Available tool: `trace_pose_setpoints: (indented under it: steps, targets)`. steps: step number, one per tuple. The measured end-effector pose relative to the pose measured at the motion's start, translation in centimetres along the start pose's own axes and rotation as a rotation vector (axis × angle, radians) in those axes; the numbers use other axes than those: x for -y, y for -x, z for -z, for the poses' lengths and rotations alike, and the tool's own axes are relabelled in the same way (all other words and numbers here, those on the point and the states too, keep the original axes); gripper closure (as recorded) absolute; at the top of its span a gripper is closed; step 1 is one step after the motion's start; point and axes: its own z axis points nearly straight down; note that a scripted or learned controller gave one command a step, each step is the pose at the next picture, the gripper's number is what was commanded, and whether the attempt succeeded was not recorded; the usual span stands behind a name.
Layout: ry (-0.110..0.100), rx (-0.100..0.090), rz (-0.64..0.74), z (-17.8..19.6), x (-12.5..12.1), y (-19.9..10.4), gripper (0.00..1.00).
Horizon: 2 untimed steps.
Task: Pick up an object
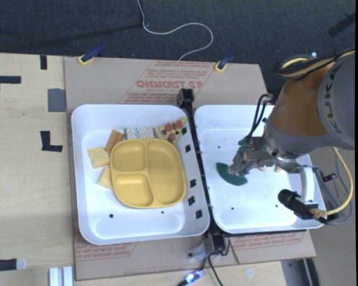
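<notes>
A grey robot arm with an orange band is reaching in from the right and hanging low over the right bin, 1 of 2 shallow white bins sitting side by side on a desk. Everything below is placed relative to that right bin.

The likely target, a small dark green flat object, is lying on the right bin's floor, left of its centre and fairly near the divider between the 2 bins. The pincer is sitting at the object's upper right edge, touching or just above it, so the object is lying just down and to the left of the tips. Its shape looks rounded, with no clear long axis.

The wrist is covering the pincer from above, so whether it is spread, pressed together or pinching the green object cannot be told. Part of the object is also hidden under the tool, and its true outline is hard to make out.

In the left bin, well apart from the arm, a yellow divided plate is resting among a few small toy food pieces, partly tucked under its rim.
</notes>
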Motion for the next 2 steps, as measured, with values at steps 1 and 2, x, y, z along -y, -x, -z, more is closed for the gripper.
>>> trace_pose_setpoints:
  steps: [1, 2]
  targets:
    - [0.000, -0.001, 0.000, 0.0, -0.1, 0.3, 1.00]
    - [0.000, -0.001, -0.001, 1.9, 0.7, 0.6, 1.00]
